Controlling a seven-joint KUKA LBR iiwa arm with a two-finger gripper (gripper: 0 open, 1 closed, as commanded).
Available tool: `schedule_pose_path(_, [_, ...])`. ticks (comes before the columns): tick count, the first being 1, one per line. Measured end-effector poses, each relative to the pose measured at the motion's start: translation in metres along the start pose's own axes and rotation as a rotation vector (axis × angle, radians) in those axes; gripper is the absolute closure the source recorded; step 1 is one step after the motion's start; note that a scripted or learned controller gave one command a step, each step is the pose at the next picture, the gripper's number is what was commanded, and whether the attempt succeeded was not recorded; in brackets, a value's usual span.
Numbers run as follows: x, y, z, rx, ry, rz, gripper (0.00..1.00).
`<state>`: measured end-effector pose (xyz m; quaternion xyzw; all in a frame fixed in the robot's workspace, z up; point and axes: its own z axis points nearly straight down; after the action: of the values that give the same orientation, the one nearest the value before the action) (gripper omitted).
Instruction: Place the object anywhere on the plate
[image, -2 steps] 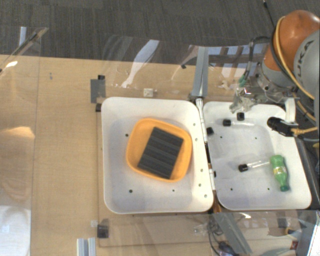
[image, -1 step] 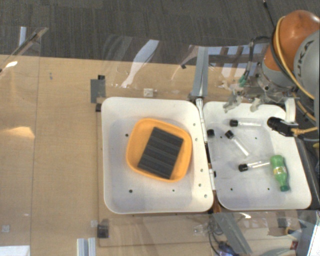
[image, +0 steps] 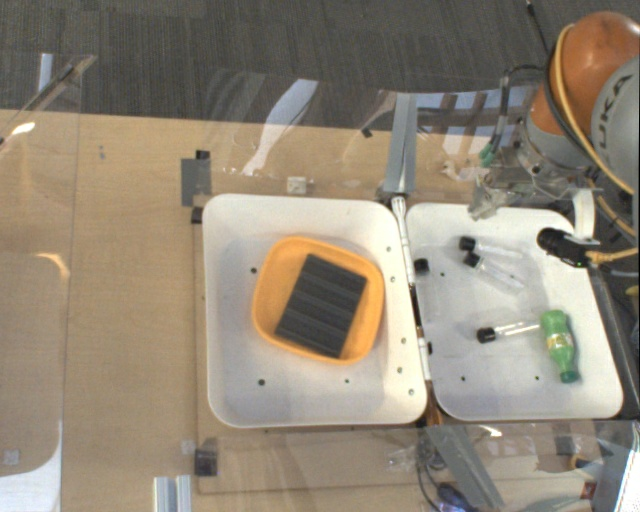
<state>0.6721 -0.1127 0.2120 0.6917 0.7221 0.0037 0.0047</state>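
An orange square plate (image: 265, 300) sits in the middle of the left white bin (image: 230, 390). A dark grey ribbed block (image: 320, 305) lies flat on the plate, slightly turned and well inside its rim. The arm comes in at the upper right, and its gripper (image: 492, 192) hangs over the back edge of the right bin (image: 600, 400), far from the plate. Cables and the wrist body blur the gripper's tip.
In the right bin lie a small green bottle (image: 558, 345), a clear tube with a black cap (image: 505, 330) and another capped tube (image: 490, 262). A small black piece (image: 420, 266) rests by the divider. A grey metal post (image: 402, 140) stands behind the bins.
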Motion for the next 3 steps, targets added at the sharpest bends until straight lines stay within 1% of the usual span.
schedule_pose_path(1, [-0.032, -0.005, 0.064, 0.008, 0.001, -0.099, 1.0])
schedule_pose_path(2, [-0.018, -0.02, 0.017, 0.005, 0.001, -0.157, 1.0])
schedule_pose_path(3, [-0.016, -0.018, 0.005, -0.002, 0.0, -0.16, 1.0])
